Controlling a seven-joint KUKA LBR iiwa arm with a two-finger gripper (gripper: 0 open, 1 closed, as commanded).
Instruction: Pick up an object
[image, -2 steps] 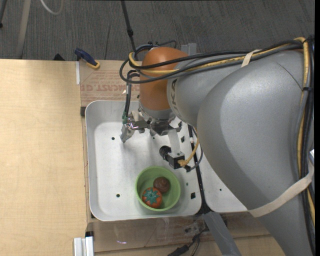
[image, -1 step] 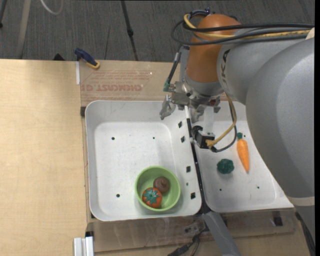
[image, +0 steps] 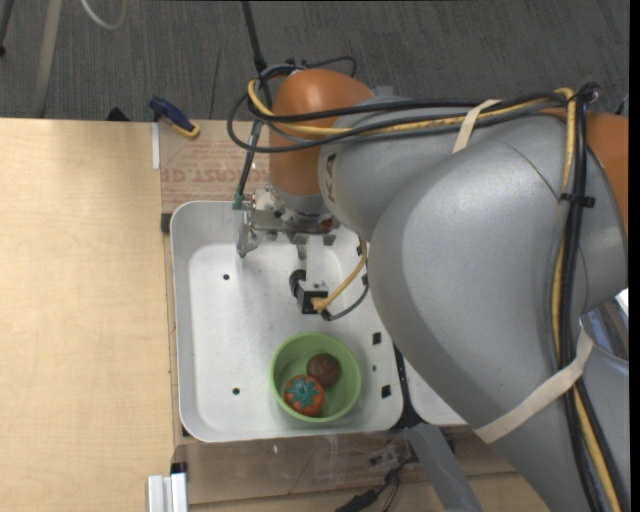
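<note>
A green bowl (image: 316, 377) stands in the left white bin (image: 205, 330), near its front right corner. Inside the bowl lie a brown round object (image: 323, 368) and an orange-red object with a teal patch (image: 303, 395), touching each other. My gripper (image: 288, 238) hangs over the far end of the same bin, close to its back wall and well apart from the bowl. Nothing shows in its grasp. The orange wrist band (image: 310, 120) sits right above it.
The large grey arm (image: 480, 270) covers most of the right bin, of which a sliver (image: 432, 402) shows. A pale wooden board (image: 80, 300) lies left of the bins. A blue and yellow clamp (image: 172, 115) sits beyond the bin's far left corner.
</note>
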